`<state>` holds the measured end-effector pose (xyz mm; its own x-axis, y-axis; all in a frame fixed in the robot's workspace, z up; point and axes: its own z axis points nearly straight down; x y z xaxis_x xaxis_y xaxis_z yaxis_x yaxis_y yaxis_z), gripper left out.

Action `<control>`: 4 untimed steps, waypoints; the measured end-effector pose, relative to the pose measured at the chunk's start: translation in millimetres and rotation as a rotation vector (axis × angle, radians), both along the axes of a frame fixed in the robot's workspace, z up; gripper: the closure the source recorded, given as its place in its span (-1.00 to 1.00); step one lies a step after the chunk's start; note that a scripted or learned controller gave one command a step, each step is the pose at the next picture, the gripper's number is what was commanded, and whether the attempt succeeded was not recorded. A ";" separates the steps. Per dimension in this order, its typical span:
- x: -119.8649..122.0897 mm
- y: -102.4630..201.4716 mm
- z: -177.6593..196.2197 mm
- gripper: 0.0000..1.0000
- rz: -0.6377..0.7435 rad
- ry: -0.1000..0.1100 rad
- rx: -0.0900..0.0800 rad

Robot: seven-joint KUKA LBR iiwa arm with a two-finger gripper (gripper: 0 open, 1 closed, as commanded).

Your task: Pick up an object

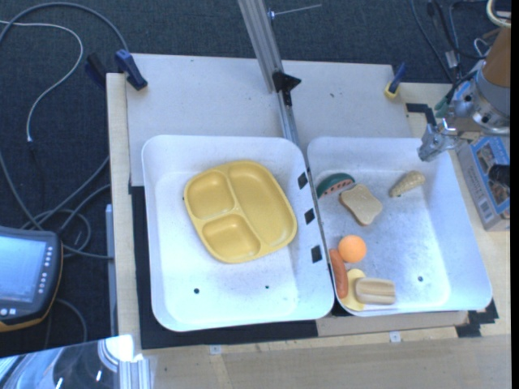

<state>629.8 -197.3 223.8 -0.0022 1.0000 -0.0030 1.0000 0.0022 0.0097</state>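
Note:
The right bin holds several toy foods. A watermelon slice lies at its near-left wall, with a bread slice beside it. A pale beige piece rests toward the far right. An orange ball, a red-orange sausage-like piece and a tan block on a yellow piece crowd the front left corner. My gripper hangs over the bin's far right corner, above and to the right of the beige piece, with nothing seen in it.
A yellow divided plate sits in the left bin. A slanted metal pole rises behind the bins. Blue clamps grip the bench's far corners. A screen and cables lie off the bench at left.

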 end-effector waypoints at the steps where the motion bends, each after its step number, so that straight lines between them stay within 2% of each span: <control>1: 1.4 0.1 33.8 1.00 0.000 0.003 0.001; 2: 11.4 58.3 21.2 1.00 0.004 0.011 0.006; 3: 14.4 116.2 27.7 1.00 0.005 0.011 0.006; 4: 24.2 172.3 12.7 1.00 0.005 0.013 0.006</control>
